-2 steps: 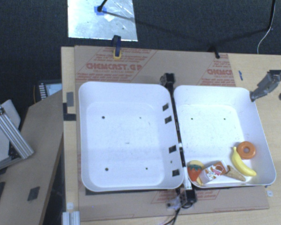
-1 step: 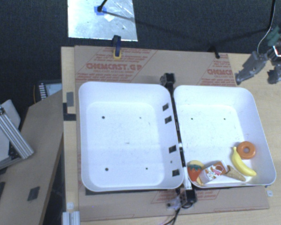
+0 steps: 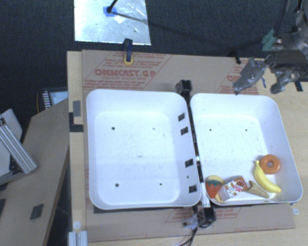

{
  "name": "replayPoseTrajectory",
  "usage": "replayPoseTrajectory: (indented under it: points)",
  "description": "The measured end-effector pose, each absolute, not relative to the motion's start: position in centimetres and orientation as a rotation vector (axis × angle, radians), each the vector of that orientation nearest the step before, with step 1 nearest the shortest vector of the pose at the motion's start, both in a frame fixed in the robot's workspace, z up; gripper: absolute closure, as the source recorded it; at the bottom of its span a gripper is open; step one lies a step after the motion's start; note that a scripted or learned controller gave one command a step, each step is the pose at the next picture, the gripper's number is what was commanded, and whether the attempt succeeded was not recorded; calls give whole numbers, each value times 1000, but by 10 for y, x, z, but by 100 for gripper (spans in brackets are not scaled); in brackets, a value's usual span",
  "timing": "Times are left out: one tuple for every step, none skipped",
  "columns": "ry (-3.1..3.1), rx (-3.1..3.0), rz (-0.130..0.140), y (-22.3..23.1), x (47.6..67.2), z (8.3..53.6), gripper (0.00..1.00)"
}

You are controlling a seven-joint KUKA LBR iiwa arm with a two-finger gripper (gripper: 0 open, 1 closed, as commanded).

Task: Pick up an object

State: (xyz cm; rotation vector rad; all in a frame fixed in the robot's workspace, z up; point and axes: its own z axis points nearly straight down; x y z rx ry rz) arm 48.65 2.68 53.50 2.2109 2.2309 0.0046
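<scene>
Gripper [image 3: 261,81], fingers apart and empty, above the right bin's [image 3: 231,106] far edge; banana [image 3: 265,179], donut [image 3: 270,163] and packet [image 3: 233,188] crowd its near right corner, where the wall could block a finger.

Tan counter [image 3: 74,137], printed brown cardboard sheet [image 3: 159,68] flat on it, two shallow white bins side by side on the sheet, left bin [image 3: 92,137], right bin [image 3: 282,132]

The arm enters from the upper right, its wrist angled down-left. The gripper [image 3: 262,81] hangs with two fingers [image 3: 246,78] spread apart, nothing between them.
</scene>
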Motion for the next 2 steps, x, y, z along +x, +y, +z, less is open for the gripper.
replayPoseTrajectory:
  points:
    - [2237,2206,7,123,486,535,0]
    - [2237,2207,6,208,485,535,0]
